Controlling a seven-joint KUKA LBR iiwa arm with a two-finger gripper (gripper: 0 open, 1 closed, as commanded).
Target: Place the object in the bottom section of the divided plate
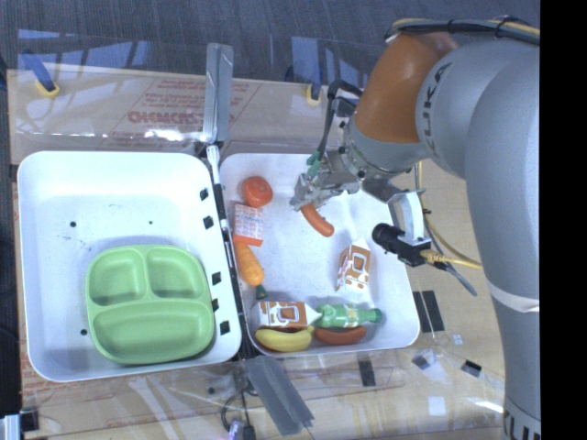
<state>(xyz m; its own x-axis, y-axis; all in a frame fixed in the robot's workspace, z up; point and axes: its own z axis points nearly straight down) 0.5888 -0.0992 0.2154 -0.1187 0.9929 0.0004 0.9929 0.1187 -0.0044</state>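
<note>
Arm (477, 108): grey with an orange band above the wrist, entering from the right and bent down over the upper part of the right bin (394, 337).

Gripper (310, 200): low over the right bin, fingers pointing down and to the left, closed on the upper end of a small orange-red sausage (318, 220) — the sausage slants down to the right from the fingertips.

Divided plate (149, 303): green, three sections, in the left bin (55, 191), its bottom section bare.

Other contents of the right bin: tomato (257, 191), red-and-white packet (248, 225), carrot (249, 264), small carton (354, 269); along the near edge — boxed snack (282, 314), green bottle (348, 316), banana (282, 339), second sausage (339, 335).
</note>
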